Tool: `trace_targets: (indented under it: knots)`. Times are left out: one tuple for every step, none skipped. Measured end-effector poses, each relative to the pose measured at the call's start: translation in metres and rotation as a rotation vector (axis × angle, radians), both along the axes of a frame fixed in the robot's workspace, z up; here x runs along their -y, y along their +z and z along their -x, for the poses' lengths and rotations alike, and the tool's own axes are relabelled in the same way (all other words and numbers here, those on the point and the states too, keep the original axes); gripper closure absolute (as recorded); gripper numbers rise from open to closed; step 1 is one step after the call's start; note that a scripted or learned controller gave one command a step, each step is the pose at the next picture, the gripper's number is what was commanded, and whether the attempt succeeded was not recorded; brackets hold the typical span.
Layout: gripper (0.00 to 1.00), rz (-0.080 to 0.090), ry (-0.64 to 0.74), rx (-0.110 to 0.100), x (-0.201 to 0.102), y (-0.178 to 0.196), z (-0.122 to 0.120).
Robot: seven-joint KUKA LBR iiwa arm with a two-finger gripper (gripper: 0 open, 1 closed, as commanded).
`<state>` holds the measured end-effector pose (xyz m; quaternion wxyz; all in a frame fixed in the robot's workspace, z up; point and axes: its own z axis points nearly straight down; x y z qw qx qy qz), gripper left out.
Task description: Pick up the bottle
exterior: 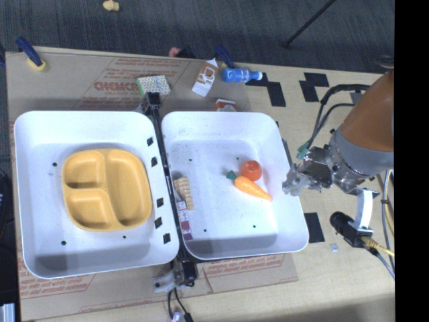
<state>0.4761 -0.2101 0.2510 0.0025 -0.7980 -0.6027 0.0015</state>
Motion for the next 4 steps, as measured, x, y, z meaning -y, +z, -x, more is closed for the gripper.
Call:
trace_targets:
  knots:
    - [1.00,0.000,-0.265,-0.001,-0.007,-0.031,0.000]
    - [1.00,0.002,-0.605,0.001,-0.010,-0.042,0.000]
    - [1.00,0.003,-1.052,-0.002,-0.005,-0.009,0.000]
    - [1.00,0.004,-1.085,-0.002,0.000,-0.002,0.000]
